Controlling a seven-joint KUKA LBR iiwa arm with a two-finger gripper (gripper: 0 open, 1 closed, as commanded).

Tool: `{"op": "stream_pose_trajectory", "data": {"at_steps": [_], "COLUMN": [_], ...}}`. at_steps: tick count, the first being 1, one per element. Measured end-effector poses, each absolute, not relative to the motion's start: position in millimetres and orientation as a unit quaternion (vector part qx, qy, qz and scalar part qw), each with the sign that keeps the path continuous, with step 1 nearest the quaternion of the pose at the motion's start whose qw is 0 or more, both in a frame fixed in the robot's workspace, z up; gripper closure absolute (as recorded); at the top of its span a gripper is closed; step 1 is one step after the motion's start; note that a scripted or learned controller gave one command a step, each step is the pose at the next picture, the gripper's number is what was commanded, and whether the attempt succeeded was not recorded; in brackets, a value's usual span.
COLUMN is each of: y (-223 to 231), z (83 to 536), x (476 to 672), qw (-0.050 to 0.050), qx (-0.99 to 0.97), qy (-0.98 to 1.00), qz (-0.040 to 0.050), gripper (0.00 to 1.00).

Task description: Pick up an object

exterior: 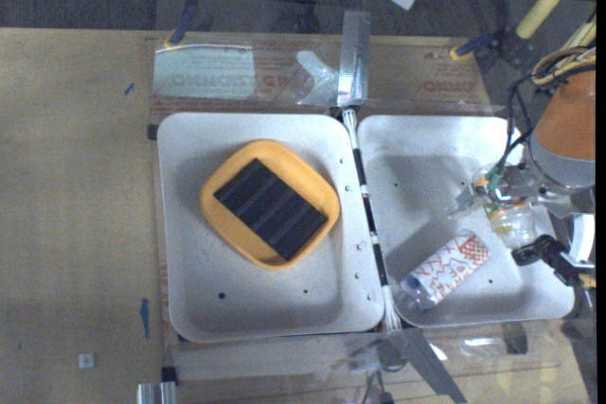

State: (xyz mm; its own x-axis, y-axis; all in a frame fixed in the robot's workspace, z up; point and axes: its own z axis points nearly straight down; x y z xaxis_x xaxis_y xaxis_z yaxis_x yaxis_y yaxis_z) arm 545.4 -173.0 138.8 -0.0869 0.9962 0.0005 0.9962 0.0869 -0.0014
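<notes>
Bottle point(447, 271), a clear plastic one with a red-and-white patterned label, lies on its side in the right bin point(417, 142), slanting from the bin's near-left corner up toward its middle. Its cap end points to the near-left corner, close to the divider between the two bins.

My arm point(568, 123), grey with an orange band, reaches in over the right bin's far-right part. My pincer point(507, 199) sits amid cables and clear plastic near the bin's right edge, just beyond the bottle's upper end. I cannot tell whether it is open or closed, and nothing shows between its tips.

Left bin point(175, 232) carries an orange tray-like object point(270, 203) with a dark ribbed panel on top, resting near the bin's centre.

To do this step well, I judge the bottle the nearest target. I should line up across its narrow width, not along its length, and come down over the labelled middle, where the body looks firmest. A smooth round bottle may roll or squirt out sideways, so a centred, square approach matters. The bin's sloping wall near the corner leaves little room at the cap end.

Count: two white bins, one bottle, one orange object, one arm, all on one brown tabletop point(66, 203).
</notes>
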Motion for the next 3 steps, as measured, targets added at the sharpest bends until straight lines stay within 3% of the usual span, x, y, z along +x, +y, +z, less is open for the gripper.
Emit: {"op": "stream_pose_trajectory", "data": {"at_steps": [1,2,3], "y": [-163.3,-164.5,-124.1], "z": [183.0,145.3,88.2], "x": [545.0,496.9,538.7], "qw": [-0.002,-0.004,-0.005], "qx": [-0.572,-0.565,-0.558], "qy": [-0.82,-0.825,-0.83], "qz": [-0.0004,-0.0033,-0.0028], "gripper": [0.0,0.0,0.0]}}
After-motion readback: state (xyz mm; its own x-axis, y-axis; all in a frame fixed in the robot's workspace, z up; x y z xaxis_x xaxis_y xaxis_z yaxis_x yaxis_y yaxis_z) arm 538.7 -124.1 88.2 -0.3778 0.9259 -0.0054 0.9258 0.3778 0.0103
